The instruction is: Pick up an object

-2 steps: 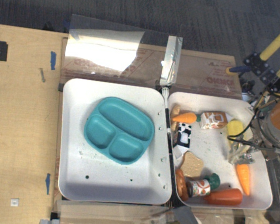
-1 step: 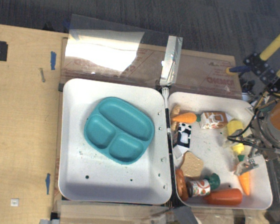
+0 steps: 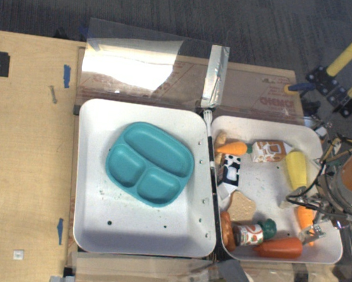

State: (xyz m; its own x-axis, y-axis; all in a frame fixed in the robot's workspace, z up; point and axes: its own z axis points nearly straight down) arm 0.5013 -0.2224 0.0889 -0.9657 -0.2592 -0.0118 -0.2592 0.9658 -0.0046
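The bench [image 3: 17, 151] carries two white bins side by side. The left bin [image 3: 91, 222] holds one teal divided tray [image 3: 150, 163], lying flat near its centre. The right bin [image 3: 325, 249] holds the candidate objects: a yellow bottle [image 3: 296, 169] toward the right, a small carton [image 3: 269, 151] beside it, a carrot [image 3: 232, 148] at the upper left, a black-and-white item [image 3: 231, 171] below the carrot, a bread slice [image 3: 242, 207] at mid-left, a jar with a green cap [image 3: 252, 233] near the front wall, and a red item [image 3: 281, 246] just beside the jar. The arm [image 3: 351, 179] stands at the right edge of the right bin, with cables crossing in front of it. The gripper's state cannot be told, and no object is seen held. Judged step: approach, before any grasp. The next move calls for selecting one object, preferably the yellow bottle, which lies apart from its neighbours, centring over it, and descending.
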